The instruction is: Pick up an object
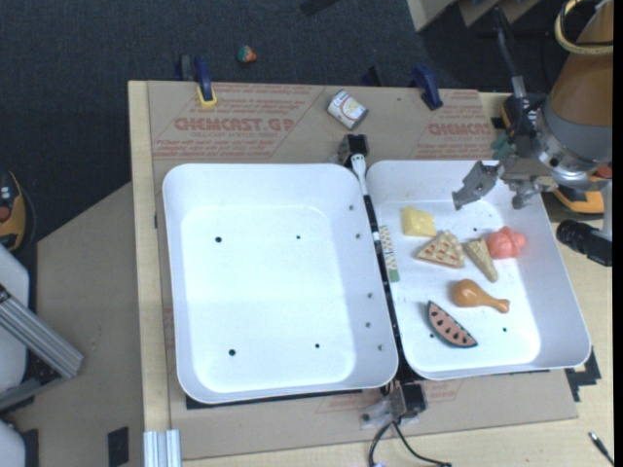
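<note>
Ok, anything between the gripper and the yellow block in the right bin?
Nothing visible. The gripper hangs over the right bin's far end, with bare white floor between it and the yellow block. The waffle piece lies nearer the camera, off that line.

A brown board point(292, 115) printed with red lettering lies under the bins. Two blue clamps point(203, 78) point(425, 86) grip its far edge. A small white box point(347, 109), perhaps a carton, sits on the board between them. A tiny colored scrap point(247, 54) lies on the dark carpet point(117, 27) beyond.
</note>
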### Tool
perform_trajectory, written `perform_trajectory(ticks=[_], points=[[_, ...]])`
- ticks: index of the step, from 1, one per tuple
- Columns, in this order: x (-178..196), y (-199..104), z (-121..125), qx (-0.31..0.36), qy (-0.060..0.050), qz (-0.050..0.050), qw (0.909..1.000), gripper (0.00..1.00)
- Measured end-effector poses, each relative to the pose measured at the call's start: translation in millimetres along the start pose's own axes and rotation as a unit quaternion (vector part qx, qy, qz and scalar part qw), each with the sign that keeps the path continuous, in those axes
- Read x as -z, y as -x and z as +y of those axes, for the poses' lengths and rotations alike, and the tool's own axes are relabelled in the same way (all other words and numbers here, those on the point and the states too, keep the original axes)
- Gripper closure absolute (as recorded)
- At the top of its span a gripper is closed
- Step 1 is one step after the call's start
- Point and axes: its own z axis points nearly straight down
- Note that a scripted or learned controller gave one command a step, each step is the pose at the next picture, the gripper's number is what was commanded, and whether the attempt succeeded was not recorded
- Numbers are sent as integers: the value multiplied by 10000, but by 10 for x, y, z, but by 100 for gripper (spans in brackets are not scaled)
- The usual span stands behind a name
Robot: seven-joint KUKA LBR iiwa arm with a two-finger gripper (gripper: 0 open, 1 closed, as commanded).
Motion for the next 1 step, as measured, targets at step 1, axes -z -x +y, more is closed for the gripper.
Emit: perform_trajectory(ticks=[1], points=[[-1473, -74, -482, -9, -72, 19, 10000, 0]])
